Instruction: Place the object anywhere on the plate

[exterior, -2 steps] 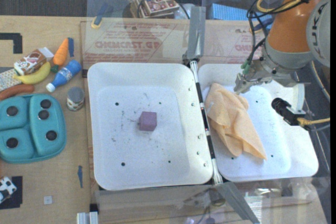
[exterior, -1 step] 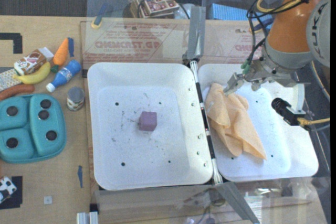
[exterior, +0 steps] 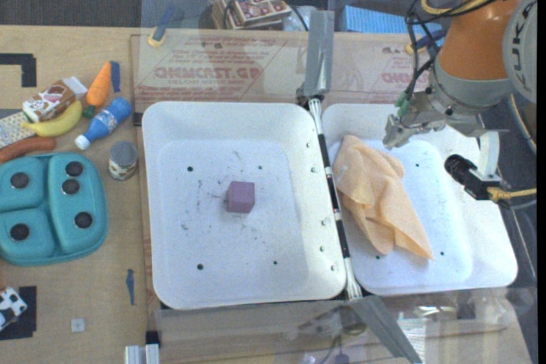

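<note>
Starting nearest you: the left bin (exterior: 171, 286) holds a small purple cube (exterior: 240, 197) roughly mid-floor, sitting alone w/ nothing touching it. That's prob. the object to move. Just right of the divider, the right bin (exterior: 478, 268) has a crumpled orange cloth (exterior: 380, 196) lying from its upper left down toward the middle.

Further back, over the right bin's upper edge, you've got the arm (exterior: 482, 38) w/ the tool (exterior: 401, 130) hanging just past the cloth's top corner, well apart from the cube. Nothing shows in it; whether it's apart or together you can't tell from this angle.

No clear plate in either bin (the teal sectioned tray (exterior: 47, 205) out on the surface (exterior: 68, 47) at left, near the toy food (exterior: 64, 111) and small can (exterior: 123, 159), is the closest candidate, and that's a guess).

Step in hand, as I read it: pre-grasp, nothing picked yet. Next move calls for crossing the divider to the left bin, centring over the cube and descending square to its faces.
</note>
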Available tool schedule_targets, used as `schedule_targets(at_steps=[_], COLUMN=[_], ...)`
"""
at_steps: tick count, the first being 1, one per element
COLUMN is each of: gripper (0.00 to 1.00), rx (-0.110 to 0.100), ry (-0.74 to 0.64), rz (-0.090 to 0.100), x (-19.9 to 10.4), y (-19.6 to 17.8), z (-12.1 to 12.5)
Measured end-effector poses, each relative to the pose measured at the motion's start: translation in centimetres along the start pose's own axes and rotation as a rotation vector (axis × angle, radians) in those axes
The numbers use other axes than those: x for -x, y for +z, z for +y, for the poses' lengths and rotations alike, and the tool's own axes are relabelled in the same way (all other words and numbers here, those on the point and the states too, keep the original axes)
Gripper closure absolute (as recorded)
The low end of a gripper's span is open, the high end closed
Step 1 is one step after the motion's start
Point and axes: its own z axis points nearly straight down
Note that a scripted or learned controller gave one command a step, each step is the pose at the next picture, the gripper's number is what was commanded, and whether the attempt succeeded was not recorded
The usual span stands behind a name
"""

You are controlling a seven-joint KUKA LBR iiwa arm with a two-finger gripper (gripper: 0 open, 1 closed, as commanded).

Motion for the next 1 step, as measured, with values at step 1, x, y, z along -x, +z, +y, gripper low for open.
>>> schedule_targets(at_steps=[1], gripper=[0.0], rx=[0.0], ry=[0.0], rz=[0.0], x=[0.0], y=[0.01], z=[0.0])
